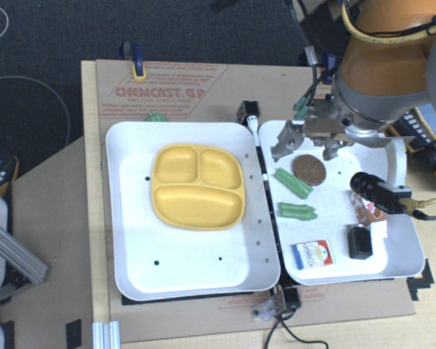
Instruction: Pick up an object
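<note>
The yellow plate (198, 187) with three parts lies flat in the middle of the left bin (131, 253). In the right bin (403, 257), a round brown cookie (309, 170) lies near the back edge. Two green pea pods lie close to the left edge: one (293, 182) tilted, the other (297, 211) lying across. A small colorful card (313, 254) and a black block (360, 242) lie near the front edge.

The brown board (176, 86) under the bins bears red print reading "CHEMCAST GP".
</note>
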### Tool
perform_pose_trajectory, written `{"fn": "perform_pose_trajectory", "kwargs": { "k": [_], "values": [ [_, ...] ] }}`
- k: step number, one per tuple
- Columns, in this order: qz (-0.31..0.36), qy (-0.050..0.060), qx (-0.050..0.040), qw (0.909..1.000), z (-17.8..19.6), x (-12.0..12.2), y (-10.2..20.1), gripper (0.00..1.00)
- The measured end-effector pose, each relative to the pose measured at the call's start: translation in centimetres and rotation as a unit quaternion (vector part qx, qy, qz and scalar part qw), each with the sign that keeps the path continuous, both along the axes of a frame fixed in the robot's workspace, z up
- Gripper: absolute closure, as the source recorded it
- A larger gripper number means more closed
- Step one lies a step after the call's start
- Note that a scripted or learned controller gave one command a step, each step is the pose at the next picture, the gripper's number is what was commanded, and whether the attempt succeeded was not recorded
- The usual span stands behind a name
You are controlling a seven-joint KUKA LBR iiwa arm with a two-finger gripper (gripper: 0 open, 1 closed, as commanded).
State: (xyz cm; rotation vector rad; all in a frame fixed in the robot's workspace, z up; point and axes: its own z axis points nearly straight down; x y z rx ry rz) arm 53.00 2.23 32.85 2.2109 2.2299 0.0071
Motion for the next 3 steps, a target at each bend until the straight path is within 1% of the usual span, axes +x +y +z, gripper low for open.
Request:
{"fn": "perform_pose_trajectory", "kwargs": {
  "k": [1, 2, 3],
  "values": [
    [-0.003, 0.011, -0.0009, 0.9999, -15.3, -1.8, 3.5, 0.00],
    [0.000, -0.007, 0.0022, 1.0000, 9.5, -5.1, 9.0, 0.00],
    [-0.003, 0.000, -0.0011, 1.0000, 9.7, -5.0, 8.8, 1.00]
  ]
}}
